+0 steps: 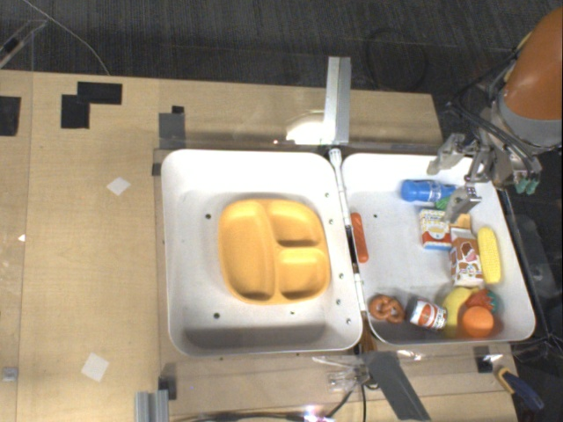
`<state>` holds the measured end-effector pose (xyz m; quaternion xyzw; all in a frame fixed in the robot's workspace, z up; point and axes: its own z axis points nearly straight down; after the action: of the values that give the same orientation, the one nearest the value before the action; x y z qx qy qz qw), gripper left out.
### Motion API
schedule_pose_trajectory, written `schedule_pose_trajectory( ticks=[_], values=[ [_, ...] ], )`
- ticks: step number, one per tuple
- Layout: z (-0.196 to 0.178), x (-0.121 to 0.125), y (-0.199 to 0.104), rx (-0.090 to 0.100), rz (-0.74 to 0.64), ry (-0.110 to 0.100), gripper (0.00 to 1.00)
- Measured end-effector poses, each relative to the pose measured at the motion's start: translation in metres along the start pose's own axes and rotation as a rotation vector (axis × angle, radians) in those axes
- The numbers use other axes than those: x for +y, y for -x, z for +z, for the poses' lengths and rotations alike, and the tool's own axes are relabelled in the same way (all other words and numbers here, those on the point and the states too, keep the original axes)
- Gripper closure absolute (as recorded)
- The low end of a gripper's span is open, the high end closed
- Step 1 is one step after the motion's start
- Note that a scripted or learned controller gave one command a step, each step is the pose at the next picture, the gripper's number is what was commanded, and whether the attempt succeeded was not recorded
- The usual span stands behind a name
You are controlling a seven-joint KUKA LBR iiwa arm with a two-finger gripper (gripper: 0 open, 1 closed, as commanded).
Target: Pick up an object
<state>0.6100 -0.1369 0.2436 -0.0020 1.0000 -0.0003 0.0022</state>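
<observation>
The hand (466, 178) hangs over the far right part of the right bin (387, 183). Its fingers (461, 202) are spread apart, and nothing sits between them. One finger tip points down just beside the blue bottle (420, 190), near the small carton (435, 230).

I judge that this is the approach step: nothing is lifted yet. The next move calls for choosing one object, lowering the hand straight over it, and closing on it. The blue bottle is nearest and lies a little apart from the others, so it looks like the easiest one.

In the right bin I count one blue bottle, two small cartons (the second carton (465, 263) is lower), one corn cob (488, 254) by the right wall, one hot dog (359, 236) by the left wall, one pretzel (384, 307), one small can (427, 315), one lemon (456, 303) and one orange (477, 321) at the near right corner.

The left bin (189, 236) carries one yellow divided tray (271, 249) in its middle.
</observation>
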Motion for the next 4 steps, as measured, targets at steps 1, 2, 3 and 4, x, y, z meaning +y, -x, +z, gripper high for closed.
schedule_pose_trajectory(
  ticks=[1, 2, 3, 4],
  values=[
    [0.105, 0.005, 0.014, 0.004, 0.271, 0.001, 0.00],
    [0.156, 0.018, 0.022, -0.006, 0.632, 0.001, 0.00],
    [0.156, -0.049, 0.017, -0.007, 0.723, 0.000, 0.00],
    [0.156, -0.039, -0.007, -0.008, 0.938, 0.001, 0.00]
  ],
)
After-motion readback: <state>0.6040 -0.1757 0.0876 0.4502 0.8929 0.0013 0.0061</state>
